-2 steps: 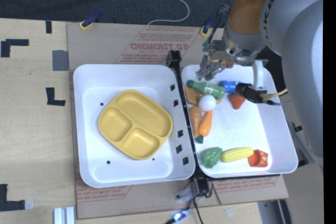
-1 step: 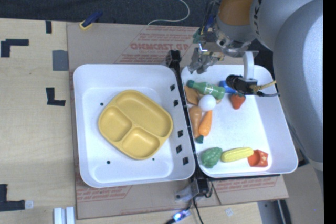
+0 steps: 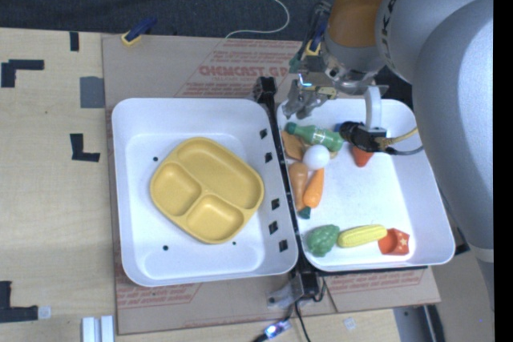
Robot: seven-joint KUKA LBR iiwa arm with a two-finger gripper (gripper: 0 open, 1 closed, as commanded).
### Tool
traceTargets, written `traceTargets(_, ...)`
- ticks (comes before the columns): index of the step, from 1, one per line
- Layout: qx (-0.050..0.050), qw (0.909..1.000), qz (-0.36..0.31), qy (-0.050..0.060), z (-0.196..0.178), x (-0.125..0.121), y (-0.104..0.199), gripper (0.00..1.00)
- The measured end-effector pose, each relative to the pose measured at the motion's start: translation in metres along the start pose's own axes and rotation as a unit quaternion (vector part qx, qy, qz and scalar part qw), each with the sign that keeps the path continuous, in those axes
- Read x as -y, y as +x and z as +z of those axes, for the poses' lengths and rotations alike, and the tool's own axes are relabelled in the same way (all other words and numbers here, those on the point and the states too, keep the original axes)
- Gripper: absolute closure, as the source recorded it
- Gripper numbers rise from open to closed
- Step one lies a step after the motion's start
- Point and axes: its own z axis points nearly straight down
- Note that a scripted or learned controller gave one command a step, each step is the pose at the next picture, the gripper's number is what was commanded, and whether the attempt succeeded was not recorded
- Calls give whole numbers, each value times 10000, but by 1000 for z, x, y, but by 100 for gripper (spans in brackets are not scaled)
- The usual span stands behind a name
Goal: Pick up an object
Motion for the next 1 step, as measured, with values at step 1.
traceTargets(1, 4, 10000, -4, -15, 0, -18, 1, 100)
